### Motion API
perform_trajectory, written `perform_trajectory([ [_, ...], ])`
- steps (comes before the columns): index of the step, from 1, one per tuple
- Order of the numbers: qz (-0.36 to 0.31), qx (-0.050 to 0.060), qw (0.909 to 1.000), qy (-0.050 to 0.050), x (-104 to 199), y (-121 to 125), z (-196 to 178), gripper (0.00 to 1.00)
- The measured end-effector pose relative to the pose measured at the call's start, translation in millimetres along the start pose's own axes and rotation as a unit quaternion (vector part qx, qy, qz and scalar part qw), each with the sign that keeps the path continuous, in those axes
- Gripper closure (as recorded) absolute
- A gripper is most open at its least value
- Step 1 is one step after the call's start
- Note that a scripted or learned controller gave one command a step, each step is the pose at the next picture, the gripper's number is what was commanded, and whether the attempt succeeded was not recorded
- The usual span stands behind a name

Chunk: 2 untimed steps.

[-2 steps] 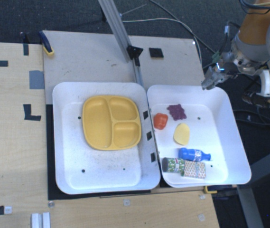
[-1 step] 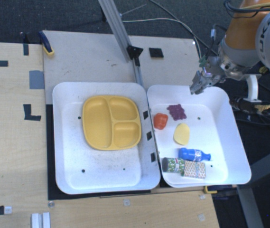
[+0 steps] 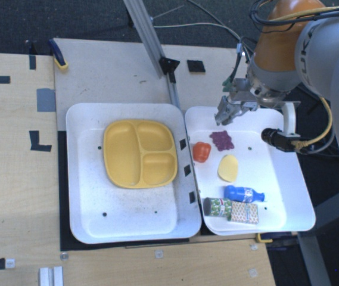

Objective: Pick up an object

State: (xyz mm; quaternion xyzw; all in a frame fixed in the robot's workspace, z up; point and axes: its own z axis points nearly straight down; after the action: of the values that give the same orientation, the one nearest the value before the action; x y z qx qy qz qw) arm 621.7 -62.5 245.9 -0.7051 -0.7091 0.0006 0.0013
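Note:
In the right white bin [image 3: 282, 177] lie a purple bunch of grapes [image 3: 221, 140], a red-orange tomato-like piece [image 3: 201, 152], a pale yellow lemon-like piece [image 3: 229, 168], a blue bottle [image 3: 243, 193] and a patterned flat packet [image 3: 231, 210]. My gripper [image 3: 223, 118] hangs over the bin's far left part, just above and behind the grapes, with nothing seen between its fingers.
The left white bin [image 3: 86, 177] bears a yellow divided tray [image 3: 140, 153]. A grey metal pole [image 3: 151, 34] slants down to the gap between the bins. A black cable and fitting [image 3: 279, 139] hang off the arm over the right bin's far side.

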Motion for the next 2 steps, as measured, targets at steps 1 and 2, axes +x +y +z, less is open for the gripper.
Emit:
perform_trajectory([
  [1,0.000,0.000,1.0000,0.000,47.9,-9.6,14.3,1.00],
  [2,0.000,0.001,1.0000,0.000,93.3,-27.7,21.0,1.00],
])
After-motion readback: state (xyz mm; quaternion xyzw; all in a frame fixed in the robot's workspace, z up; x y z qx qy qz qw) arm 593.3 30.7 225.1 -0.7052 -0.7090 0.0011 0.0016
